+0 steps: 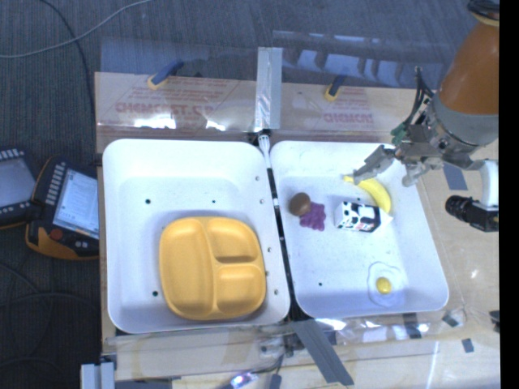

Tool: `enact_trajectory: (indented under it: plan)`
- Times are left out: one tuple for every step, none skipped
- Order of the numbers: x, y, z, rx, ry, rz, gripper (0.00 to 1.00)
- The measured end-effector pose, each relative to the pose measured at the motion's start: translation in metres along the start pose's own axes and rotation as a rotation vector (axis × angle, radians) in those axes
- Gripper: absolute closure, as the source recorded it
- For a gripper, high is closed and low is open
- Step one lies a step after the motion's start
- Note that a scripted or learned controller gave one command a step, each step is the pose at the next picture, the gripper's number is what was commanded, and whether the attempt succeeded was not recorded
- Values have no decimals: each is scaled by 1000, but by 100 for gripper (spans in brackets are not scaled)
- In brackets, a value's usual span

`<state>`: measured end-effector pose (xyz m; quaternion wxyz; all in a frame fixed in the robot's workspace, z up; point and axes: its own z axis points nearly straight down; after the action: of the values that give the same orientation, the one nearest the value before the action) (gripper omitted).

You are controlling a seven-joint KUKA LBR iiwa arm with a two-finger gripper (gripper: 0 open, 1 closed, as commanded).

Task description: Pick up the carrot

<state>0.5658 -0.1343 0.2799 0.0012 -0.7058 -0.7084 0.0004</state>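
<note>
The arm (474,63) reaches in over the far right corner of the right bin (422,286), and its jaws hang spread apart with nothing between them, just above the far end of the banana (375,193).

Near the banana lies a small black-and-white carton (359,216). To its left sit a bunch of purple grapes (313,216) and a brown ball-shaped fruit (299,203), the two touching. A fried egg (383,284) rests well apart, near the front wall. The left bin (130,168) carries a yellow divided tray (212,267). Both bins stand side by side on the desk (186,104).

I cannot tell where the carrot is: none of these shapes reads clearly as one.

That is the main risk. From where the jaws hang, a straight descent would most likely land on the banana, and the wrong thing would be lifted. The carton lies so near that one finger could also catch and push it. A descent this close to the back wall of the bin might strike the rim. A curved, smooth fruit could also squirt out sideways as the jaws close.
</note>
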Motion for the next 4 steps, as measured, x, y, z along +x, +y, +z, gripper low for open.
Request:
enact_trajectory:
  plan:
    - [6,-65,104,2,1,-2,0]
    - [-70,-82,177,1,1,67,0]
    - [-66,-79,189,-11,-8,-146,0]
    - [-76,-77,189,-10,3,-300,0]
